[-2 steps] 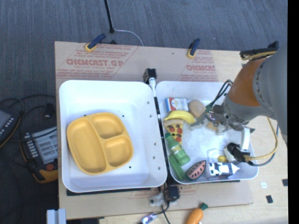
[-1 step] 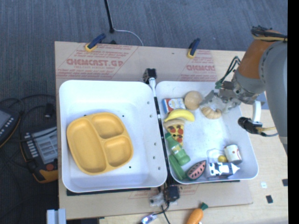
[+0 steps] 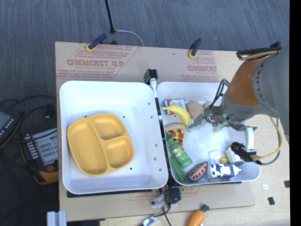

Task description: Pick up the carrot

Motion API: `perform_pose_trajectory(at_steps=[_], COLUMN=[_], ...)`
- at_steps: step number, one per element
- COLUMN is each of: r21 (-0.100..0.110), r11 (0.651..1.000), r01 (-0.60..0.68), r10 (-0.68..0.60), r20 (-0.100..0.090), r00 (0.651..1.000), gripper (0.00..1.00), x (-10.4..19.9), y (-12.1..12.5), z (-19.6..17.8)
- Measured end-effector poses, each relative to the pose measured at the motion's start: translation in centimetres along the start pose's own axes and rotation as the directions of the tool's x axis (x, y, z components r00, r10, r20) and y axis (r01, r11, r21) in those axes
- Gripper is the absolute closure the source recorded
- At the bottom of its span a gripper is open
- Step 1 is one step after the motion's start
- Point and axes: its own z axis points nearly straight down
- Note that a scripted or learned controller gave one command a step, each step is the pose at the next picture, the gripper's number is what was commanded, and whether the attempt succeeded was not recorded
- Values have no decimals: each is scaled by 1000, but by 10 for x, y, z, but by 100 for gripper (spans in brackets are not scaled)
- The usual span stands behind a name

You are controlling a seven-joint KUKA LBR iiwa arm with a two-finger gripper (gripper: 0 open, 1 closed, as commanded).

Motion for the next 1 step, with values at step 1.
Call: perform_pose_trajectory(at_steps=[1], r21=[-4], r11=[999], r01=[48], r10=[-48], r20=[0], r00=[999], gripper=[0], x=[55], y=[-57], z=[-1])
